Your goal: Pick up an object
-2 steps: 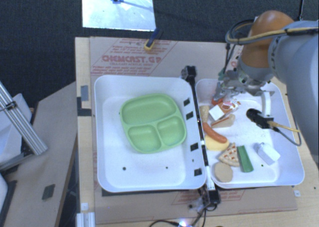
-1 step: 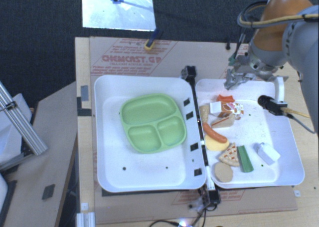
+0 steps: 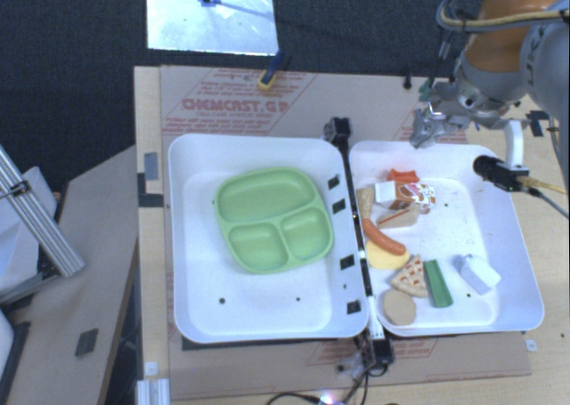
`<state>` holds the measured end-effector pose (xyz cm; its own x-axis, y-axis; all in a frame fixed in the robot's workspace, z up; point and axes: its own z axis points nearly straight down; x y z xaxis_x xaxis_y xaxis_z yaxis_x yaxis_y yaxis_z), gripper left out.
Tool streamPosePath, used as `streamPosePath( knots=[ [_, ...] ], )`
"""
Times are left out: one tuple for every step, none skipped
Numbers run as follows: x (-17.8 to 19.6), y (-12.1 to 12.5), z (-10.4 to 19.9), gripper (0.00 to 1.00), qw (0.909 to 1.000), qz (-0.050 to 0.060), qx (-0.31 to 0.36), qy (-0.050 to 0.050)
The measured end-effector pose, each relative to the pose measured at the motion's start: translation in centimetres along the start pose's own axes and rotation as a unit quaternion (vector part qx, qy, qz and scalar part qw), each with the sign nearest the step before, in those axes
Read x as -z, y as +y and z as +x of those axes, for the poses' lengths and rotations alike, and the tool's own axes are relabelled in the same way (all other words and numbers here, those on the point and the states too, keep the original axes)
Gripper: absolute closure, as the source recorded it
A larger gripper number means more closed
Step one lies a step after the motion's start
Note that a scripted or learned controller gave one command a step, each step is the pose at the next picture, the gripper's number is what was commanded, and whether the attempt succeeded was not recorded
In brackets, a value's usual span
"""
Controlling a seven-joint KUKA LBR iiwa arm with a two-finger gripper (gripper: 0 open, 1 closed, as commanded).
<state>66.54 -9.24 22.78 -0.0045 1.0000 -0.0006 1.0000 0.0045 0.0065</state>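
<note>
Green tray (image 3: 267, 216) in left bin (image 3: 191, 243), toy food crowding right bin (image 3: 512, 252), gripper (image 3: 427, 132) above its far rim, grasp unclear.

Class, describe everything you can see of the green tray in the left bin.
The green tray is pale green, looks like plastic, and has rounded corners. It has three compartments: one long one along the far side and two smaller ones nearer the camera. It lies flat, slightly rotated, on the floor of the left bin, near its middle. All three compartments look bare.

Toy food pieces (image 3: 403, 243) lie clustered in the right bin's (image 3: 508, 252) left half.
</note>
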Motion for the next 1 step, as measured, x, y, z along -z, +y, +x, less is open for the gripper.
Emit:
streamPosePath(
  knots=[
    [-0.89,-4.12,3.82,1.00,1.0000,0.004,0.001,0.001]
  ],
)
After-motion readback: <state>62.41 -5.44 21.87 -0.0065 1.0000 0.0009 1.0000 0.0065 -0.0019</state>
